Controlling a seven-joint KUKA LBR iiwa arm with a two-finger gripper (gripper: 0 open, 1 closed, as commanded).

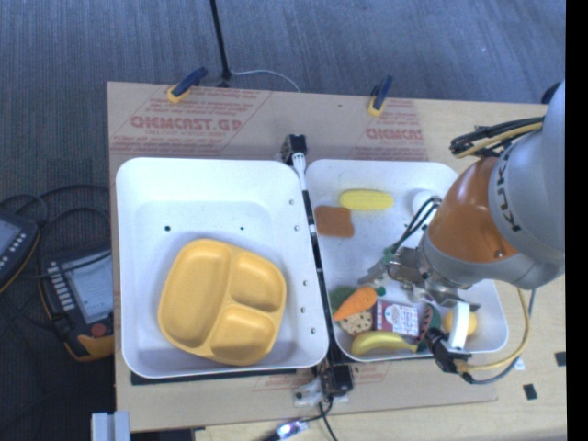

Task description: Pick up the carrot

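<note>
While the big grey arm leans over the right bin, the carrot lies near the bin's front left corner, orange with a green top. It is touching a little brown cookie, and a banana and a small red carton sit just beside it. The gripper hangs close to the carrot, a bit up and to the right of it, but I cannot tell how it is set because the wrist hides it.

Things are crowded there. I think the gripper could bump the cookie or the carton, or grab the wrong toy, or the carrot could slip against the bin wall.

On the brown board I can read "CHEMCAST GP" in red. The carton's words are too small to read.
</note>
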